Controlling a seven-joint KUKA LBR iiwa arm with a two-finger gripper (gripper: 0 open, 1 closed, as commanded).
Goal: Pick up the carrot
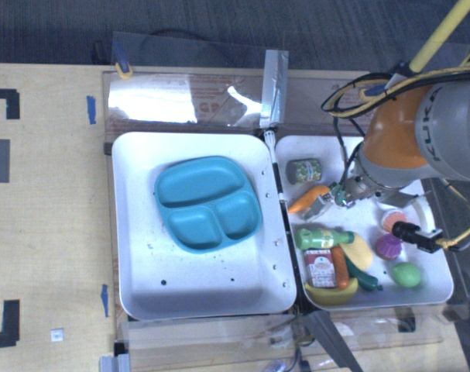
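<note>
1. Nearest the camera, along the lower edge of the right bin (pixel 444 289), lies a crowded heap: a small red-labelled carton (pixel 320 270), a banana (pixel 339 291) curving under it, a yellow lemon-like piece (pixel 361 249) and a dark green vegetable (pixel 368 280).
2. Beside that heap, in the bin's lower right corner, sits a green lime-like ball (pixel 406 275), with a purple toy (pixel 388 246) just above it.
3. A green bottle (pixel 323 239) lies on its side across the middle of the right bin.
4. The left bin (pixel 134 231) holds a blue divided plate (pixel 207 202), tilted and near its centre.
5. The carrot (pixel 307 200) lies at the right bin's left wall, above the bottle, orange and slanted.
6. The gripper (pixel 327 199) is at the carrot's right end and touches it; whether its fingers are spread or pinching cannot be told.
7. A small green-labelled can (pixel 304 170) stands at the bin's far side.
8. A pink-and-white round piece (pixel 392 220) rests near the arm.
</note>
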